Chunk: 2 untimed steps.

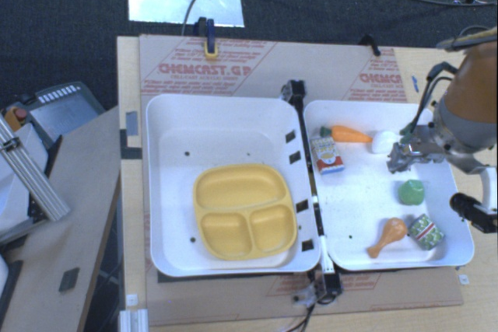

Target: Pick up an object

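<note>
We see two white bins side by side on cardboard [233,62] printed in red with "CHEMCAST G P", readable at the far left and partly repeated at the far right; the left bin [167,167] holds a yellow tray [245,210] with three compartments; the right bin [459,241] holds the small things. A carton [327,154] with a red and white label, its writing too small for us to read, lies near the divider; a carrot [350,135] lies just beyond it, with a white ball [384,141] near its tip; a green lump [412,191] sits toward the right wall; a drumstick [387,236] and a green patterned packet [426,232] lie near the front right corner. The gripper [405,158] hovers between ball and lump, nothing visible in it; whether it is apart or together, we cannot tell.
</note>
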Motion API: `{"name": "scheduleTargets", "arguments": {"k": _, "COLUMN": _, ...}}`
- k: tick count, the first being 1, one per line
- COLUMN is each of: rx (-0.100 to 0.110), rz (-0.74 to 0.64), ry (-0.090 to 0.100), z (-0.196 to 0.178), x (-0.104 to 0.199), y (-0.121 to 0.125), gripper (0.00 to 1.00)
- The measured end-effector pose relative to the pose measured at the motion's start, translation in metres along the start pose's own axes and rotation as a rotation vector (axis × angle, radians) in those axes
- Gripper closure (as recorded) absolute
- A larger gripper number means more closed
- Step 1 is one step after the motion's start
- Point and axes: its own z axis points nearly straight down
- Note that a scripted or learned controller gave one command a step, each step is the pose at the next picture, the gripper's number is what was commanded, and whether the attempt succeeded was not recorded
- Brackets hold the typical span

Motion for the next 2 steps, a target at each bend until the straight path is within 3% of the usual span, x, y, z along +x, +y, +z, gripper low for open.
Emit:
{"name": "scheduleTargets", "arguments": {"k": 1, "rx": -0.001, "rz": 0.000, "ry": 0.000, "z": -0.064, "x": 0.001, "y": 0.005, "gripper": 1.00}}
{"name": "scheduleTargets", "arguments": {"k": 2, "rx": 0.006, "rz": -0.004, "ry": 0.004, "z": -0.048, "x": 0.059, "y": 0.017, "gripper": 1.00}}
